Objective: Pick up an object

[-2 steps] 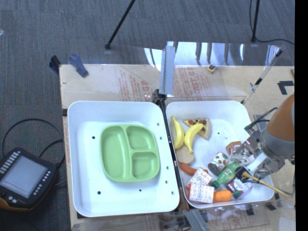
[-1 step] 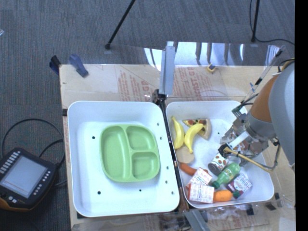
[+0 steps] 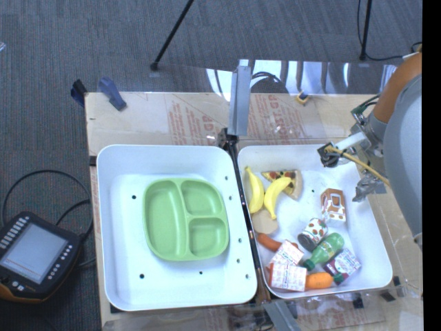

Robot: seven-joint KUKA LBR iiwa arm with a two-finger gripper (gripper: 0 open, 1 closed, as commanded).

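The right bin (image 3: pixel 382 250) holds several toy foods: two yellow bananas (image 3: pixel 256 190), a pizza slice (image 3: pixel 292 178), a small brown-and-white box (image 3: pixel 333 205), a can (image 3: pixel 315 231), a green bottle (image 3: pixel 324 250), red-and-white packets (image 3: pixel 288 276) and two carrots (image 3: pixel 318 281). My gripper (image 3: pixel 349 171) hovers over the bin's upper right corner, above and to the right of the box. It looks open, with nothing between its fingers. The arm covers the bin's right rim.
The left bin (image 3: pixel 117 185) bears a green divided plate (image 3: pixel 186 218). A metal post (image 3: pixel 240 105) stands at the back between the bins. A control pendant (image 3: pixel 31 254) lies on the floor at lower left. Tripod legs (image 3: pixel 176 26) cross the floor behind.
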